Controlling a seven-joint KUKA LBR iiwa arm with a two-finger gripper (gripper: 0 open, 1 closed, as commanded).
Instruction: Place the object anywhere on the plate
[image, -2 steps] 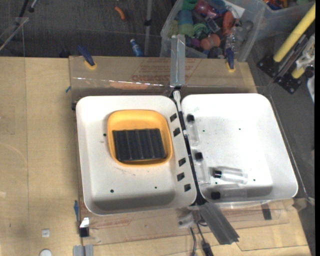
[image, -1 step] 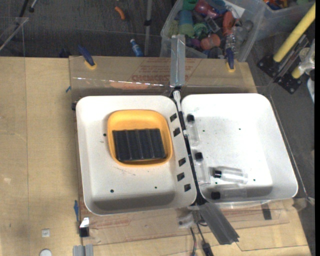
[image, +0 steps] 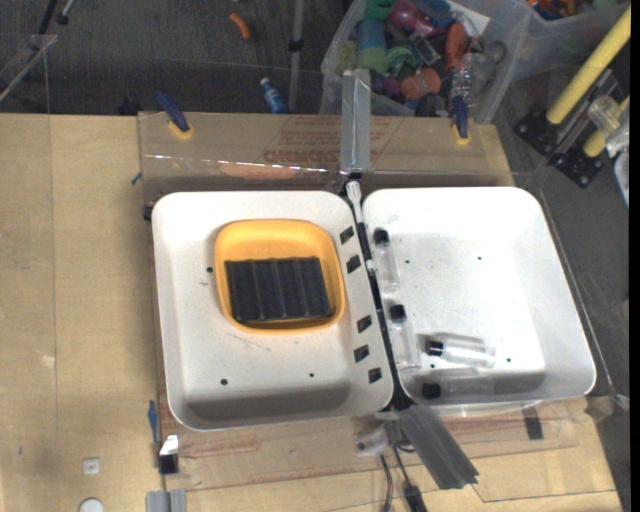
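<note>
White left bin (image: 190, 380): ridged object (image: 278, 289) on plate (image: 230, 243)

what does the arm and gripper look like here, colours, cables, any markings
Its colours, cables and markings cannot be told from this frame. The grey pieces here are an upright bar at the far end of the centre divider and a flat strip at its near end; both look like bench fixtures, not arm parts.
</note>
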